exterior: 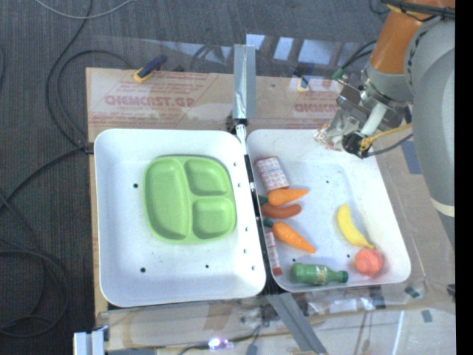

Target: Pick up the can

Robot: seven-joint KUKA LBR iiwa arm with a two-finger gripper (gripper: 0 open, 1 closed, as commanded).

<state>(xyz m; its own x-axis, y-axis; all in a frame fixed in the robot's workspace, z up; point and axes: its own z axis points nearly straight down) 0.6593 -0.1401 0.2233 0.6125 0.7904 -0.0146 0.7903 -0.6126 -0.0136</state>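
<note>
The can [271, 173] lies on its side in the right bin [392, 220], near the bin's back left corner; it has a red and white label. My gripper [335, 134] hangs over the back rim of the same bin, to the right of the can and well apart from it. Between them is bare white bin floor. The grey arm with its orange band [399, 28] comes down from the upper right.
Just in front of the can lie two carrots [287, 196] [293, 237] and a sausage [281, 211]. A banana [352, 227], a red-orange fruit [369, 262] and a green bottle [318, 274] lie further forward. The left bin [118, 272] holds a green divided plate [190, 198].
</note>
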